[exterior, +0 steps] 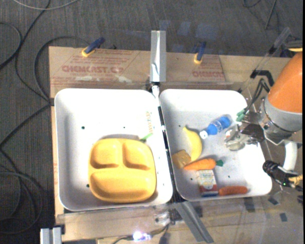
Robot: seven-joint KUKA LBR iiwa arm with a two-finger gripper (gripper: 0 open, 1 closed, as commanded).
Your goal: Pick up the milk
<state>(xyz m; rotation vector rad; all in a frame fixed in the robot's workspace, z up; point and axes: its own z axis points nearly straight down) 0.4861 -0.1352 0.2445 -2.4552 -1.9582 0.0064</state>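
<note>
The milk (pixel 207 181) is a small white carton with a red and blue print, lying flat near the front of the right bin (pixel 193 101). Just behind it lies a carrot (pixel 201 164), and a red sausage (pixel 233 190) lies at its right. My gripper (pixel 237 138) hovers over the right side of that bin, to the right of and behind the milk and well apart from it. Nothing shows between its fingers.
A blue bottle (pixel 217 124), a yellow banana (pixel 194 141) and a brown bread piece (pixel 181 158) share the right bin. A yellow divided tray (pixel 123 170) fills the front of the left bin (pixel 81 111). The arm's orange band (pixel 290 85) looms at the right.
</note>
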